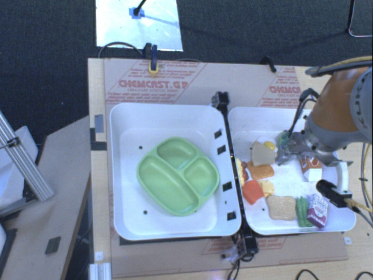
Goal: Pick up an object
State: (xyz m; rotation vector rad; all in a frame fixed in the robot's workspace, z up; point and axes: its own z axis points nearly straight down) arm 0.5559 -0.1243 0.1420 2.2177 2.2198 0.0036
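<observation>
A smooth green plate (178,175) with three hollows is seen in the left bin (125,214); small food pieces, among them an orange block (252,191), a tan slice (282,207) and a purple carton (318,209), are crowded at 6 o'clock in the right bin (250,118). Both bins are set on printed board over dark carpet. The arm is bent in from 3 o'clock, its gripper (284,151) lowered beside a pale wedge (261,154); how wide it stands cannot be told.

A robot lab, a big robot arm (344,107) over a work bench (175,80), two white bins (125,121), cables, dark carpet floor (46,34)
</observation>
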